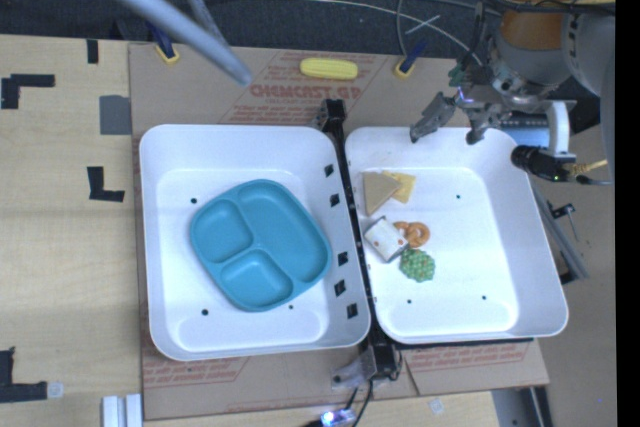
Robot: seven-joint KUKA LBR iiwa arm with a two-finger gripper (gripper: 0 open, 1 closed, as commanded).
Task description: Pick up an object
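Hovering spread and empty, gripper (449, 123) over the right bin (520, 245) far rim. Down toward the bin's left wall: cheese wedge (385, 188), white block (383, 238), pretzel (414, 233), green piece (418, 265). Wedge nearest, lying crosswise.

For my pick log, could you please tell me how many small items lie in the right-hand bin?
4: a tan wedge, white block, orange pretzel and green piece, clustered near its left wall.

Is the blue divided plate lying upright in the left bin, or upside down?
Upright: the blue divided plate shows its three hollow compartments facing up, flat in the left bin.
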